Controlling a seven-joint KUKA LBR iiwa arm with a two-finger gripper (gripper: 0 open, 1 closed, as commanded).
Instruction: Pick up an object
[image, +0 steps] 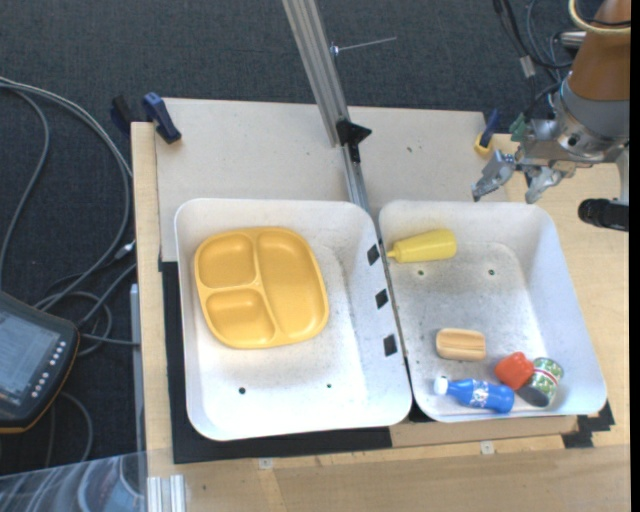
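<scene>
The surface (250, 150) runs pale and broad under everything, from the upper left of the frame down to the bottom edge. On it sit two white bins side by side: the left bin (290, 400) fills the middle left, the right bin (560, 270) the middle right, their inner rims touching along the centre.

In the left bin lies a yellow divided plate (262, 286), flat, toward that bin's upper left half (three compartments, all facing up).

My arm (600, 70) comes in at the upper right of the frame, the orange band at the very top edge. My jaws (512, 182) hang just above the right bin's upper rim, spread apart with nothing between them.

Inside the right bin, a yellow bottle (423, 246) lies on its side near the upper left corner, below and to the left of my jaws. A tan block (461, 344) lies lower, about the middle. Along the bottom edge a blue bottle (477, 394) lies on its side, and just to its right a red piece (513, 369) touches a small green-and-white can (546, 374) in the lower right corner.
</scene>
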